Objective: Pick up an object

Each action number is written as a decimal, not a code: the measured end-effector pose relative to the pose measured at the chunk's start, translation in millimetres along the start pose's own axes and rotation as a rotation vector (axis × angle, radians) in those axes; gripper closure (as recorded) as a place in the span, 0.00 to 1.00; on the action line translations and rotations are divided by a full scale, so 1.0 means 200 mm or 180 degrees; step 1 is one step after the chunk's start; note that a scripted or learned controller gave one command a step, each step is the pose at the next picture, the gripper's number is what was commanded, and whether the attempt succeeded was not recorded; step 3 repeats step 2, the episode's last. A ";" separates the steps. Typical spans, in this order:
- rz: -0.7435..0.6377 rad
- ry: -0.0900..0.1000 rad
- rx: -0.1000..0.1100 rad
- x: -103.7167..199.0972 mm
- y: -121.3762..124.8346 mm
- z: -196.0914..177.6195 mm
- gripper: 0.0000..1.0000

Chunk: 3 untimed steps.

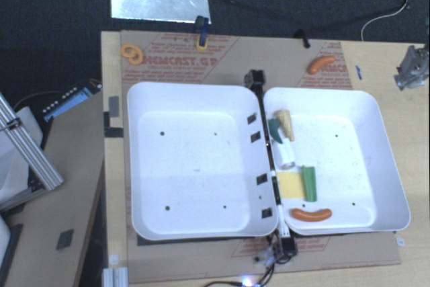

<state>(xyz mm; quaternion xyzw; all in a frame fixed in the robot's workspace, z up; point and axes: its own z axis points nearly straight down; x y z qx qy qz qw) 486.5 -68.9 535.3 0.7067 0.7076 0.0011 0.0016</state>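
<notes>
Pincer [411, 70] parked at table's right edge, grip state unclear; sausage [310, 214], yellow block [289, 185] lie unpicked in right bin [376, 144]; pick pending.

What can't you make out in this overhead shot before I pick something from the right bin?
- Gripper: cut off by the camera view's right edge; finger state unreadable.
- Pale cylinder by the right bin's left wall: too small to identify.
- Teal piece beside the cone: too small and blurred to tell if they touch.
- Yellow block and green stick: contact unclear.
</notes>
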 end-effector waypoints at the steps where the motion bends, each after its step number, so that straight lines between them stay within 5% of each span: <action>1: 0.0037 -0.0012 0.0011 -0.64 0.03 0.14 1.00; 2: -0.0015 -0.0002 -0.0008 -0.47 0.00 -0.01 1.00; 3: -0.0015 -0.0002 -0.0008 -0.47 0.00 -0.01 1.00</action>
